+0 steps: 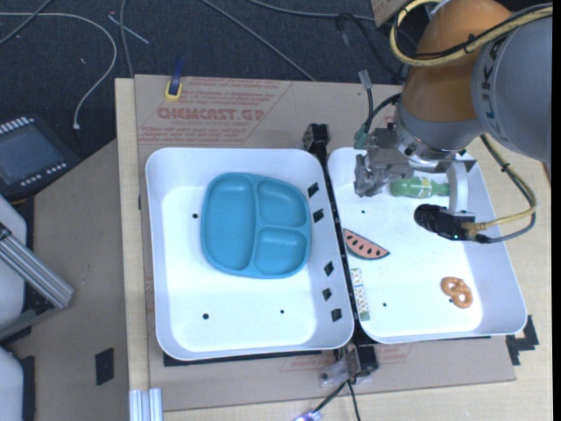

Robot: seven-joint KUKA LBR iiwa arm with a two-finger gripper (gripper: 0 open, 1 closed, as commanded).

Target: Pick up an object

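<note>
— Where are the jaws at this moment?

— They hang low over the far part of the right bin [412,305], under the grey and orange arm [456,68]. I cannot tell whether they are spread or pressed together; from this angle it is not clear.

— And the thing to pick up?

— A pale green bottle [419,187] lies on its side just beside the jaws, on the view's right of them. Whether it touches them, I cannot say.

— What else lies near them?

— A watermelon slice [364,246] lies on the bin floor, nearer to the camera than the jaws and a little apart from them. A pretzel [457,291] lies well apart from the jaws, toward the near right corner of the same bin.

— And on the other side?

— The left bin [175,323] stands on the view's left of the jaws, on the same counter [130,235]. A blue divided plate [254,226] lies flat in it, well apart from the jaws.
</note>
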